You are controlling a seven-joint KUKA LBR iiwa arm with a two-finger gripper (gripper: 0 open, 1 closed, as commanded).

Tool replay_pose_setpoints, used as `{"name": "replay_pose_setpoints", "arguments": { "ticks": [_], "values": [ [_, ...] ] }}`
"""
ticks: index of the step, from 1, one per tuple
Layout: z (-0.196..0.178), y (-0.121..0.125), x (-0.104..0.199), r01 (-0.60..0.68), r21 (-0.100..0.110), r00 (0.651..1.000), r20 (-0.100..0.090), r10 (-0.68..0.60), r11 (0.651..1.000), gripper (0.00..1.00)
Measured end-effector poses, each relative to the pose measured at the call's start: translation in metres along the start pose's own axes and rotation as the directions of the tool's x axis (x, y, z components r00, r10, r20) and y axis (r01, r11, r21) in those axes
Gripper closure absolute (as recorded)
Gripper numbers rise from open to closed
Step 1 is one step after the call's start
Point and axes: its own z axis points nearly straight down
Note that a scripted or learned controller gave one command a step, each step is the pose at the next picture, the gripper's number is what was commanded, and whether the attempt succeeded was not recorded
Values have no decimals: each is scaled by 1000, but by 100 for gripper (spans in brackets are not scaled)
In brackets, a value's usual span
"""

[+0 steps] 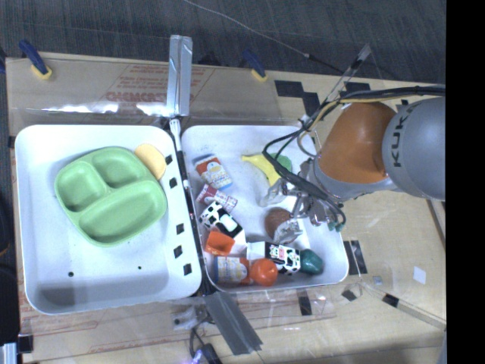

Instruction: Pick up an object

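While my jaws [297, 217] hang over the small brown rounded toy [277, 221] in the right white plastic bin [235, 139], I cannot tell their opening. It looks light, hard and smooth, likely to slip; I'd pinch across its middle. A black-and-white cow toy [284, 257] lies just below, a yellow banana [261, 165] above.

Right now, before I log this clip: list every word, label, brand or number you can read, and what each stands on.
"KU": the legible start of a brand name in dark letters on the grey arm; the rest is cut off.
Red print on the clear sheet behind the bins: too blurred to read.
Label on the small pouch in the right bin: too small to read.
Label on the orange bottle: too small to read.
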Motion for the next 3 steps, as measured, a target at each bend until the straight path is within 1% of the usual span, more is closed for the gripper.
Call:
{"name": "replay_pose_setpoints", "arguments": {
  "ticks": [1, 2, 3],
  "values": [
    [-1, -4, -87, 229, 2, 974, 3, -229, 974, 0],
    [-12, -4, -88, 229, 4, 973, 8, -229, 973, 100],
    [-107, 69, -86, 102, 2, 995, 7, -102, 995, 100]
  ]
}}
